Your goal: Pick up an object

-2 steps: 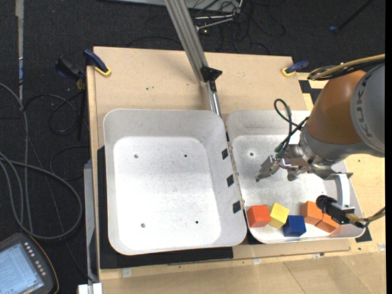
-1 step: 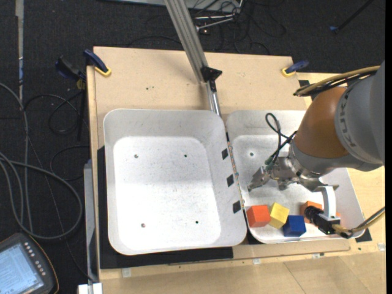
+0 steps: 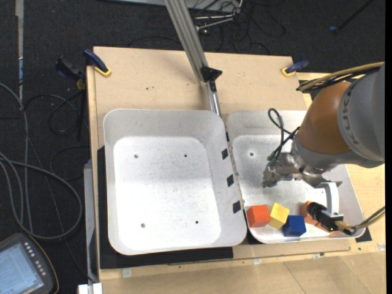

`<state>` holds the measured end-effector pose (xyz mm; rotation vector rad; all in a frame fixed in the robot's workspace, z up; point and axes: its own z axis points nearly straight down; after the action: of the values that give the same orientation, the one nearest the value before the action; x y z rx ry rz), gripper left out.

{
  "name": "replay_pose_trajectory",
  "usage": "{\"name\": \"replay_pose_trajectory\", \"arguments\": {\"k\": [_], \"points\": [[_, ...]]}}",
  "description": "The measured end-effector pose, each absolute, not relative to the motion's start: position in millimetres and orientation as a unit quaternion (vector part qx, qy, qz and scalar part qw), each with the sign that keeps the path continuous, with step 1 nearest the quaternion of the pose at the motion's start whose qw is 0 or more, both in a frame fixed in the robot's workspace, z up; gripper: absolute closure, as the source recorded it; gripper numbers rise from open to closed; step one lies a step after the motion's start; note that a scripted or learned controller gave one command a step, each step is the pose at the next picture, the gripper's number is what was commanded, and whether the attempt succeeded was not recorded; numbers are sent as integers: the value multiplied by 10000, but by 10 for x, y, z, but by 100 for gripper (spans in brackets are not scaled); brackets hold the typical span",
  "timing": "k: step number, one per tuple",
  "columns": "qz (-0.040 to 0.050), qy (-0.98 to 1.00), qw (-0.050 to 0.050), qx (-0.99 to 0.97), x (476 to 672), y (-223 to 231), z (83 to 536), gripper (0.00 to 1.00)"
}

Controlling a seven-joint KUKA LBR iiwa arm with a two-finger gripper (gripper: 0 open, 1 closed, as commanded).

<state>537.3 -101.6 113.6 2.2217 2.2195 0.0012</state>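
Note:
Three small blocks lie along the front edge of the right bin (image 3: 254, 141): an orange block (image 3: 258, 215), a yellow block (image 3: 279, 214) and a blue block (image 3: 294, 225). A reddish-orange piece (image 3: 311, 222) shows just right of the blue block, partly hidden by the robot. My gripper (image 3: 270, 178) hangs over the middle of the right bin, a little behind and above the blocks. Nothing shows between its fingers, and the view is too dark there to tell how they stand.
The left bin (image 3: 116, 164) sits beside the right one, with black clips along their shared rim. A slanted metal rod (image 3: 190, 38) rises from behind the bins. Blue-and-yellow clamps (image 3: 95, 63) hold the board's back corners. The grey arm (image 3: 343, 124) covers the right bin's right side.

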Motion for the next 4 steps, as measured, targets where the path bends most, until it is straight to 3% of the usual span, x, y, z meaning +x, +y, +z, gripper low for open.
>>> {"name": "replay_pose_trajectory", "arguments": {"k": [3,4], "points": [[20,7087,31,7055,5400,-1020,2673,100],[5,7099,-4,7043,5372,-474,2511,100]]}}
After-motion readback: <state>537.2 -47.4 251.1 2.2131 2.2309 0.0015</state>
